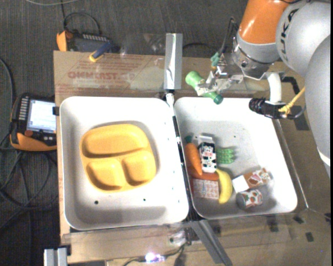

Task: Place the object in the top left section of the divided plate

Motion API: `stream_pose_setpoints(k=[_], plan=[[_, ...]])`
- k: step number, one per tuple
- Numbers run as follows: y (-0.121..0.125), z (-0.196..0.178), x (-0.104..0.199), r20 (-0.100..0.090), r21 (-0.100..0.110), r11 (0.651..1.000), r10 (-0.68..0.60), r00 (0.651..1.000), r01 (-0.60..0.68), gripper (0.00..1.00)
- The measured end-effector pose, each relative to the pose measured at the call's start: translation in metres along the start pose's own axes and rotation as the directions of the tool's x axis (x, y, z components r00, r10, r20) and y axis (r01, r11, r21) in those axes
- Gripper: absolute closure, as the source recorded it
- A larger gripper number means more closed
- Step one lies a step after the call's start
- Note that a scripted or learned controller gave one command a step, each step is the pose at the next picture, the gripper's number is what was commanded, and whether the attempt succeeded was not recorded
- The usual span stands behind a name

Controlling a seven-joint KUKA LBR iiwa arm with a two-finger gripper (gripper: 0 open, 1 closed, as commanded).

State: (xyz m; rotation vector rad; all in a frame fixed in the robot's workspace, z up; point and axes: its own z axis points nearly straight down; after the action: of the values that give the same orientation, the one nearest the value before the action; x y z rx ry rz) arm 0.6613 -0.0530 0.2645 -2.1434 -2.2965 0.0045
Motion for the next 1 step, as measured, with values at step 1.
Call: stream_pose_setpoints(k=[1], plan=[[-0.0835, 0.0564, 0.0425, -0.002, 0.002, 0.998, -0.057, 0.998, 0.057, 1.0]])
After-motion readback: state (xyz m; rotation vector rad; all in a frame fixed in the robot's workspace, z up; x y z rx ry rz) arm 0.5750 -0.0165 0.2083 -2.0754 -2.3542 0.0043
